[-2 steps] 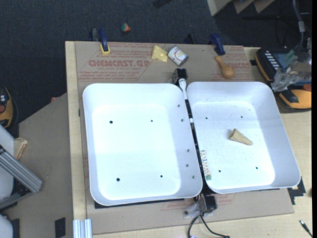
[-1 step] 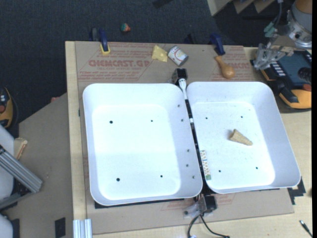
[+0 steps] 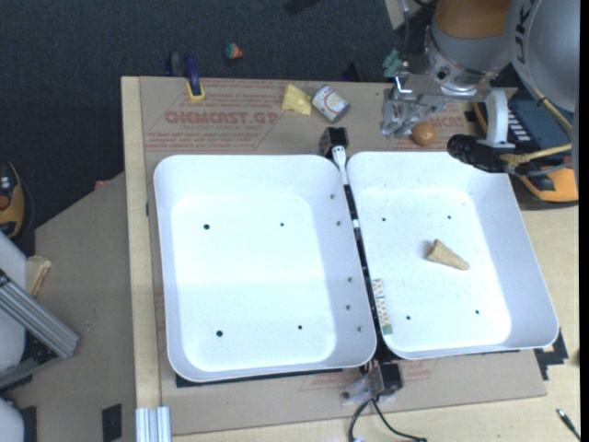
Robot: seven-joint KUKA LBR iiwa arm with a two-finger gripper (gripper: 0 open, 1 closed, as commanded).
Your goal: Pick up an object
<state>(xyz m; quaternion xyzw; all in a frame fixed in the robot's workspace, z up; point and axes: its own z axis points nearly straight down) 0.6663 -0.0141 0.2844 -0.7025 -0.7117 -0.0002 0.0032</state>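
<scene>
Nothing is picked up yet: the gripper [image 3: 401,118] hangs beyond the right bin [image 3: 515,247] at its twelve o'clock rim, fingers apparently narrow and holding nothing, so next it likely must travel toward five o'clock to the tan wedge [image 3: 447,255] lying mid-bin.

Single fixed camera above bench [image 3: 138,339], looking down at slant on both bins [image 3: 166,247].
</scene>
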